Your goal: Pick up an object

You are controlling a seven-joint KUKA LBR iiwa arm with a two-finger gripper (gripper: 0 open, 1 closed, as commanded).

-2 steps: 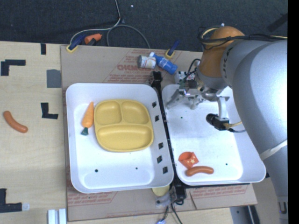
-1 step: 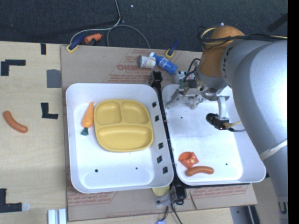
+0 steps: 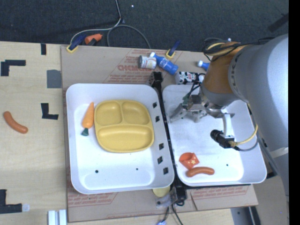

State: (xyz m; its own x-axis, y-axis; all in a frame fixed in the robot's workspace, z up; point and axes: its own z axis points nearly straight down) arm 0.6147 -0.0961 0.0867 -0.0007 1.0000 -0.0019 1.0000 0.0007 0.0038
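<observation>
My gripper (image 3: 185, 116) hangs over the upper left part of the right bin (image 3: 243, 139); its two grey fingers are spread apart and open, with nothing between them. A red pepper-like piece (image 3: 189, 160) and a brown sausage (image 3: 200, 171) lie near that bin's front edge, well below the gripper. In the left bin (image 3: 117, 172) sits a yellow divided plate (image 3: 124, 125), with an orange carrot (image 3: 88, 116) beside its left edge.
The grey arm with its orange band (image 3: 220, 76) covers the right bin's back right. A black cable connector (image 3: 222, 138) hangs under the wrist. Another sausage (image 3: 15, 122) lies on the bench at far left. Blue and white clamps (image 3: 159, 62) sit behind the bins.
</observation>
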